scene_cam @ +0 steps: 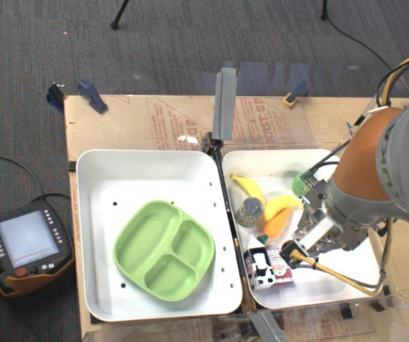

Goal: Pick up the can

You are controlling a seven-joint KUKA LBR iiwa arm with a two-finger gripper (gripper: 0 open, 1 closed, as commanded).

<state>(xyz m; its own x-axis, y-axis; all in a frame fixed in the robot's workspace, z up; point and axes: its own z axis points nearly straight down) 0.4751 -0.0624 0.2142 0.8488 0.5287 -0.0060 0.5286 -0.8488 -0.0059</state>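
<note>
Lit brightly and evenly from above; only faint, soft shadows; white left bin [105,191] almost overexposed; slightly soft and grainy everywhere.

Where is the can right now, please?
In the camera view, the can sits in the right bin, by its left wall, just below a banana.

My arm [386,173] reaches in from the right side of the right bin [279,154]. Its orange band [365,159] sits over that bin's right part, with the grey wrist [350,216] bent down and leftward below it. The gripper [306,223] hangs over the bin's middle, tilted toward its left half.
</note>
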